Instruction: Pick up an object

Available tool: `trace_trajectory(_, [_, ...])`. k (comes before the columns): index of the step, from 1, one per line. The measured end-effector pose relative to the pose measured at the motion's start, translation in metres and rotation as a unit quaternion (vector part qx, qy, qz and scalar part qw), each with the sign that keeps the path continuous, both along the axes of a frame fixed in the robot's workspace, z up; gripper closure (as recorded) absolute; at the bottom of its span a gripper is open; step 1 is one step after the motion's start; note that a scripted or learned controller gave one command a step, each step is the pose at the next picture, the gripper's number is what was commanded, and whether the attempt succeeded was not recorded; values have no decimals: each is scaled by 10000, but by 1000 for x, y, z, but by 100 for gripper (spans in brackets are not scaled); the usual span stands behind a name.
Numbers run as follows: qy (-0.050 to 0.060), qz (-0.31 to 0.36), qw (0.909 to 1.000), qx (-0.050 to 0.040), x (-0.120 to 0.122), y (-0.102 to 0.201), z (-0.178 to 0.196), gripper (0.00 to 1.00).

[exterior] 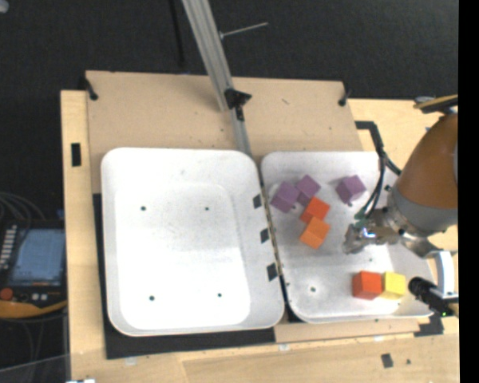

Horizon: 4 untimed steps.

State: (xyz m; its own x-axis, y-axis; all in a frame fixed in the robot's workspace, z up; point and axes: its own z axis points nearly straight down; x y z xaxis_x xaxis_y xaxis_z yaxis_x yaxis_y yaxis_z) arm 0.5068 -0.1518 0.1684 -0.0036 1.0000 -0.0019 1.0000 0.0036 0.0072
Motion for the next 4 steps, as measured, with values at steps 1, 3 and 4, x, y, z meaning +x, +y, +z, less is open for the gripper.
trace_trajectory(1, [-4, 1, 10000, -2, 10, 0, 60, 100])
trace_trajectory(3, [13, 26, 10000, 13, 21, 52, 90, 100])
trace_trajectory(4, [42, 11, 10000, 12, 34, 99, 78, 100])
